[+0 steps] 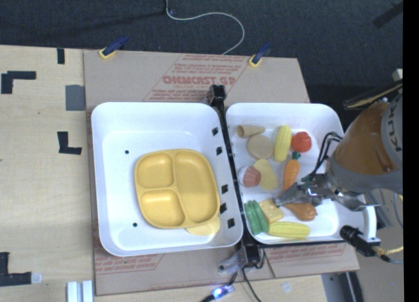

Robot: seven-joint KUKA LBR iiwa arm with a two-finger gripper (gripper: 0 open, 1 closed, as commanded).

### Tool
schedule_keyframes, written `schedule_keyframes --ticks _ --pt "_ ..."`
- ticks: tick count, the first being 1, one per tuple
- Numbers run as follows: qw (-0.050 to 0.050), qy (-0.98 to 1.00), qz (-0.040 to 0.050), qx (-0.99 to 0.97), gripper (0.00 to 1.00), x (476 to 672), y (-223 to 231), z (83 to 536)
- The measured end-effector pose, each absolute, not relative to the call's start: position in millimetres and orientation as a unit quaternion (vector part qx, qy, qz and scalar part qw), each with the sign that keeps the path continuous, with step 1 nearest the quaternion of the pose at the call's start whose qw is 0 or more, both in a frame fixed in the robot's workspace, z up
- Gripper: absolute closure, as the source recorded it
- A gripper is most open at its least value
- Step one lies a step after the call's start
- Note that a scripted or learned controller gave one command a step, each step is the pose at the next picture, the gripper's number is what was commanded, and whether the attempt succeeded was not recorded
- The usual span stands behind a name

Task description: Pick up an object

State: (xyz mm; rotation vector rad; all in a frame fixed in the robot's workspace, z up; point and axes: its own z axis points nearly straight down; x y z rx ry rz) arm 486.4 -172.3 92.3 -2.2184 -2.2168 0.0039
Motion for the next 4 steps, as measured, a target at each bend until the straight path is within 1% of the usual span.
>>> schedule_keyframes --ticks 1,2,3,4 --pt "-0.002 -0.707 -0.0013 -0.707 0.00 488.5 -172.1 86.8" --pt "-0.002 -0.707 -0.0010 -0.707 1.00 488.3 -171.9 96.6" --pt "-0.002 -0.707 -0.0004 -0.707 1.00 493.4 -181.1 150.6" --pt "-0.002 -0.708 -0.0009 -0.706 1.00 489.2 -175.0 210.2"
